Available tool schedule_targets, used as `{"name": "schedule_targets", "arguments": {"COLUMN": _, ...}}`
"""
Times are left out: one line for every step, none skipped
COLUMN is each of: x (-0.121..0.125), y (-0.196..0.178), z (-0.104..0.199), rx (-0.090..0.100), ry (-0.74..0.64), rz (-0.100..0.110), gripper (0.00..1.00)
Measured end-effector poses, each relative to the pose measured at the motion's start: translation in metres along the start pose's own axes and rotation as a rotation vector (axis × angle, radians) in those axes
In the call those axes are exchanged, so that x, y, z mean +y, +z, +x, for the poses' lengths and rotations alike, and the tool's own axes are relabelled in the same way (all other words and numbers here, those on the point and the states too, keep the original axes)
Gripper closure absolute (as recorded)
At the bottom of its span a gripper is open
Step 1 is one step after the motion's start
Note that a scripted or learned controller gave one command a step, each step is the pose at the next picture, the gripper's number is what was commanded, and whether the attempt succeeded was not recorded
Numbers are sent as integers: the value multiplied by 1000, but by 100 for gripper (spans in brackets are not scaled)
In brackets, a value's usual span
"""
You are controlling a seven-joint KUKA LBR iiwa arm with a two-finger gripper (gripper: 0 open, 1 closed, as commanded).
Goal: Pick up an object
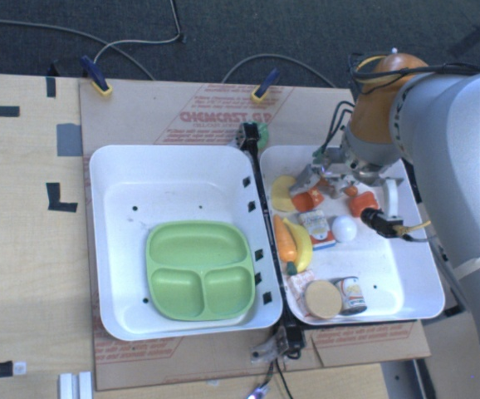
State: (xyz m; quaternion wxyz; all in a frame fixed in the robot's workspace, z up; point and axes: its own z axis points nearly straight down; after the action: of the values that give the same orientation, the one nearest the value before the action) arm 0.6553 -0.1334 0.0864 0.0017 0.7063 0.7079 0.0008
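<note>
My gripper (330, 178) is down in the far part of the right bin (414, 293), under the orange band of the wrist. Just below it lies a red-orange toy piece (307, 199), and a second orange piece (363, 200) lies to its right. A pale yellow piece (282, 193) rests by the bin's left wall. Nearer the front lie a banana (303, 251), an orange carrot (284, 239), a small printed packet (316, 225), a white ball (344, 229), a tan round disc (323, 299) and a small can (353, 294). Nothing is lifted off the bin floor.
The left bin (115, 181) holds a green divided plate (200, 269). A black clamp (252, 135) sits where the two bins meet at the back. The grey arm (448, 148) covers the right bin's far right corner. Cables run over the back of the bench.
</note>
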Motion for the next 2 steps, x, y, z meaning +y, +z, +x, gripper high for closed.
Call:
{"name": "schedule_targets", "arguments": {"x": -4, "y": 0, "z": -2, "rx": -1, "ry": 0, "rz": -1, "gripper": 0}}
{"name": "schedule_targets", "arguments": {"x": -14, "y": 0, "z": -6, "rx": -1, "ry": 0, "rz": -1, "gripper": 0}}
